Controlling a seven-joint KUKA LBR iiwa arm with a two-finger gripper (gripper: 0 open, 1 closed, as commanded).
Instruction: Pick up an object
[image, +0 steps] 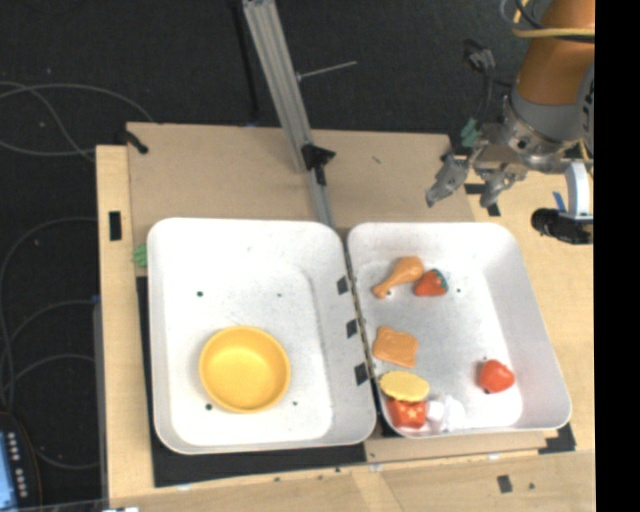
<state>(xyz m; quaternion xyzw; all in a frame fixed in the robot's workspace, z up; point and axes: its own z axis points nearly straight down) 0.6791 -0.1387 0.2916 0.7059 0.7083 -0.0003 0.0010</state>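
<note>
The gripper hangs above the bench's bare board just past the far edge of the right bin, near that bin's far right corner. Its two dark fingers are spread apart with open space between them, and nothing sits in that gap. Above it the grey wrist and the orange band of the arm rise toward the upper right corner of the view. Nearest to the gripper inside the right bin lie a toy chicken drumstick, angled with its thick end toward the far side, and a small red strawberry-like piece with a green top, the two just beside each other. Closer to the bin's middle, along its left wall, rests a tan toast-like square. In the near left corner a flat yellow piece lies on top of a red item, with something whitish just beside them. A red tomato-like ball sits apart near the right wall. The left bin holds a yellow bowl, upright, in its near part. A slanted metal rail crosses the far side of the bench and ends where the two bins meet.
</note>
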